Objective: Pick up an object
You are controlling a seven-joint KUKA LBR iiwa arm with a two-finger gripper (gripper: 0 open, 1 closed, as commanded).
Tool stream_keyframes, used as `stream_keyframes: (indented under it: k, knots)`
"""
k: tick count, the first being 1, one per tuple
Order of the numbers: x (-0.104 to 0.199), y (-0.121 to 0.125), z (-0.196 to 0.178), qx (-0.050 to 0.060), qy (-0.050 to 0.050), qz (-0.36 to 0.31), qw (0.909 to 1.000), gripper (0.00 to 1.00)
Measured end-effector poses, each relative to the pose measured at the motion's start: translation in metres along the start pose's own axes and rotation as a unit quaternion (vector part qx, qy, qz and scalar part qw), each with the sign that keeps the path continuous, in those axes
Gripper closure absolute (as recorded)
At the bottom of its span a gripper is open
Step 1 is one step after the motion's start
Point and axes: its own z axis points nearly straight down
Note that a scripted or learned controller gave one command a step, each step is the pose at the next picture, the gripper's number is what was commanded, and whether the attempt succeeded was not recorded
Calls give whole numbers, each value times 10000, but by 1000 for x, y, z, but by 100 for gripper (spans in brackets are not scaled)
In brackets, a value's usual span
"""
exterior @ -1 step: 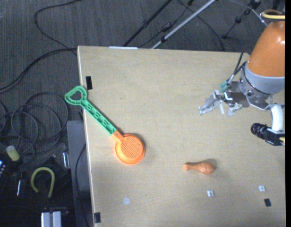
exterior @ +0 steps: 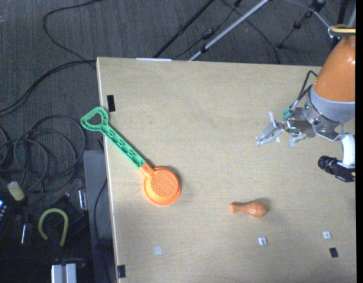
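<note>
Tan bench seen from above, with two toys and a robot gripper.

At left, a green-handled orange strainer point(exterior: 135, 161) looks light, stiff; grasp its thin handle. Near centre, an orange drumstick toy point(exterior: 250, 208). At right, the gripper point(exterior: 270, 132) hangs slightly parted, holding nothing.
</note>
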Motion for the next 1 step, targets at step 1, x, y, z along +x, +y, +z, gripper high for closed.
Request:
stream_keyframes:
  k: [1]
  knots:
    - [-40, 65, 73, -6, -1, 579, 9983, 0]
